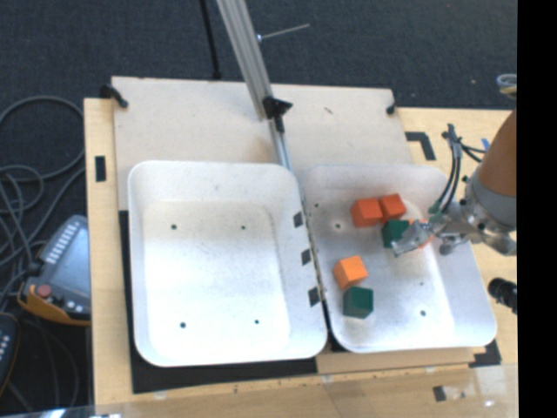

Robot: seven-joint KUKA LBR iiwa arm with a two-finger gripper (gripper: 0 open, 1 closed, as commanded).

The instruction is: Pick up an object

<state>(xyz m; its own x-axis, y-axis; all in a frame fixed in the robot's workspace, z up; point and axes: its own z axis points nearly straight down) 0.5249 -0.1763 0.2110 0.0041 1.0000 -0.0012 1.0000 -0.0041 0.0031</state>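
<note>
While the right shallow white plastic bin (452, 320) is holding every block, the grey arm's gripper (409, 242) is hovering low beside the small dark green cube (396, 231); whether its jaws are open cannot be told, so nothing is looking lifted yet

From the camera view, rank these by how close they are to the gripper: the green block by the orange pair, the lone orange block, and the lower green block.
1. Green block, just left of the gripper.
2. Lone orange block, mid-bin.
3. Lower green block, toward the bin's front.
</note>
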